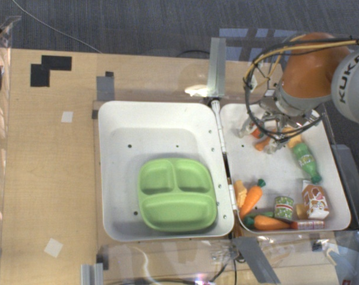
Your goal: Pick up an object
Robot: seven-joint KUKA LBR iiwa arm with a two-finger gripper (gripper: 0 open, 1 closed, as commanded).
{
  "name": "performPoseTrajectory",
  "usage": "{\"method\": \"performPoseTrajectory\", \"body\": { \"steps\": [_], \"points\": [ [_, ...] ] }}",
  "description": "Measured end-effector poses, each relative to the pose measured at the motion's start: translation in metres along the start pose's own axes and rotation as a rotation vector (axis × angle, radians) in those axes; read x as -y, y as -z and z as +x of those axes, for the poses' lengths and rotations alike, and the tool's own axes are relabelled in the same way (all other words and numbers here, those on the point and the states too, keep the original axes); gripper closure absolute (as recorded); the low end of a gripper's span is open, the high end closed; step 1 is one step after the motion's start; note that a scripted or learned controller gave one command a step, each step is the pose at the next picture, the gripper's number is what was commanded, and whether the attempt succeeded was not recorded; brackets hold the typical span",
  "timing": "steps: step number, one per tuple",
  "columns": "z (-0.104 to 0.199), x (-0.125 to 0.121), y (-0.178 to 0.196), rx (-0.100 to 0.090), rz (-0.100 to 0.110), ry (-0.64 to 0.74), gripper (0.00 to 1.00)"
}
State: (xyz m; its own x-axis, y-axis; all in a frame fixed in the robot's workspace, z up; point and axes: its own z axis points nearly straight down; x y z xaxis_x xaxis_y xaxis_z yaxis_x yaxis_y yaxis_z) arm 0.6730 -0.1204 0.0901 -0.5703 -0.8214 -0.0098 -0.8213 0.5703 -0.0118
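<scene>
My gripper (267, 136) hangs low over the back of the right bin (286, 180), under the arm's orange band. A small orange item (260, 145) lies right at its tip; the slant of the view hides whether it is gripped. A green bottle (305, 161) lies just to the gripper's right. Toward the bin's front sit two carrots (251, 199) (270, 222), a small green can (283, 207) and a red-and-white packet (315, 200).
The left bin (117, 159) holds a green divided plate (177, 195) at its front. A metal divider (224, 159) runs between the bins. A small red tube (310, 224) lies along the right bin's front wall. Cables loop off the wrist (260, 70).
</scene>
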Motion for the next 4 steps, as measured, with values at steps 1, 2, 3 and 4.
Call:
{"method": "performPoseTrajectory", "body": {
  "steps": [1,2,3,4],
  "points": [
    [-0.003,-0.003,-0.002,-0.002,-0.004,-0.109,0.00],
    [-0.006,-0.006,-0.003,-0.002,-0.005,-0.194,0.00],
    [0.074,-0.034,0.001,-0.004,0.000,-0.056,0.00],
    [0.011,-0.041,-0.001,0.001,-0.002,-0.047,0.00]
  ]
}}
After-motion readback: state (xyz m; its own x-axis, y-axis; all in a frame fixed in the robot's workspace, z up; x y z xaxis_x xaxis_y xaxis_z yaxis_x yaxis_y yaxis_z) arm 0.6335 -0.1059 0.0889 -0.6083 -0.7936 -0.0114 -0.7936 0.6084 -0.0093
